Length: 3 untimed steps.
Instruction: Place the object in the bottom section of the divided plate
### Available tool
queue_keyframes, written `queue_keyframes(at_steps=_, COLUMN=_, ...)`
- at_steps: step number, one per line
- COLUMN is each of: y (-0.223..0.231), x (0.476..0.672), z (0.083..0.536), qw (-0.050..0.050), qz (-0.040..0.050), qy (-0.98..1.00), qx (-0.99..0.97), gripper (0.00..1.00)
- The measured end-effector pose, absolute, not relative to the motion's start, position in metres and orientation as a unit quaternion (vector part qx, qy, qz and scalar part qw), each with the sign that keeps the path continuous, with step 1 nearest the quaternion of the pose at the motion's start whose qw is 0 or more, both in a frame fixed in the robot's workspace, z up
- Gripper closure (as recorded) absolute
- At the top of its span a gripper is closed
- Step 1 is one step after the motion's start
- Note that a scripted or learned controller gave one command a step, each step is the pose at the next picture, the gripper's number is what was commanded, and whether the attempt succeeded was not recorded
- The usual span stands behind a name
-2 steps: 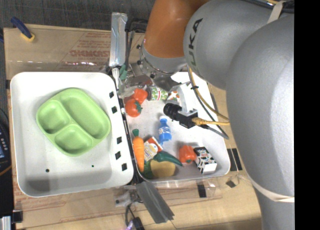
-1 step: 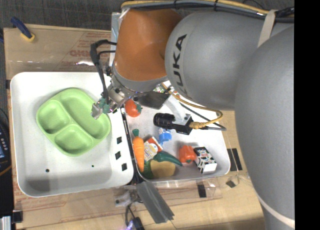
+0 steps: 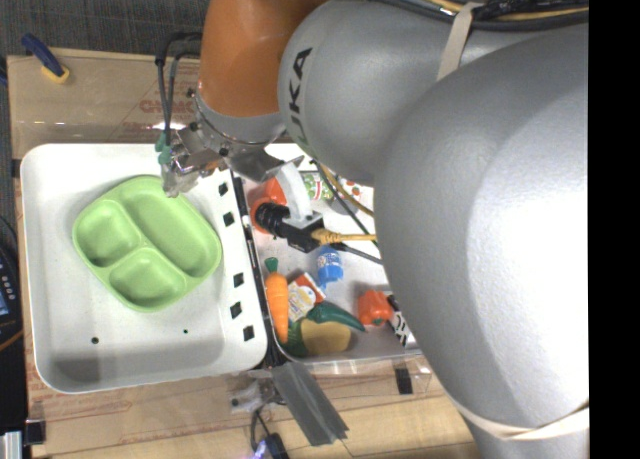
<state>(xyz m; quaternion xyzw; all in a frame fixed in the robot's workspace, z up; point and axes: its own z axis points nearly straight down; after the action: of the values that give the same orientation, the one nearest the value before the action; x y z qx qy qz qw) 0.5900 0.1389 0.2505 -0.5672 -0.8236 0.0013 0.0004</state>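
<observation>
The arm is seen reaching over the bench toward the green plate.

In the camera view, a green divided plate (image 3: 147, 240) is set in the left bin (image 3: 60, 347), lying flat with three sections, none of which is seen to hold anything. The gripper (image 3: 178, 169) is poised at the plate's upper right rim, just beside the wall between the bins; how far it is open cannot be told, and nothing is seen in its hold. In the right bin (image 3: 340, 352), partly covered by the arm, a carrot (image 3: 277, 302), a blue bottle (image 3: 329, 267), an orange piece (image 3: 374, 307) and other small items are heaped close together.
</observation>
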Motion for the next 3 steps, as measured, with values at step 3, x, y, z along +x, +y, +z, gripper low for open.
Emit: queue_keyframes(at_steps=3, y=0.191, x=0.579, z=0.287, qw=0.0, qz=0.0006, qy=-0.879, qx=-0.477, gripper=1.0)
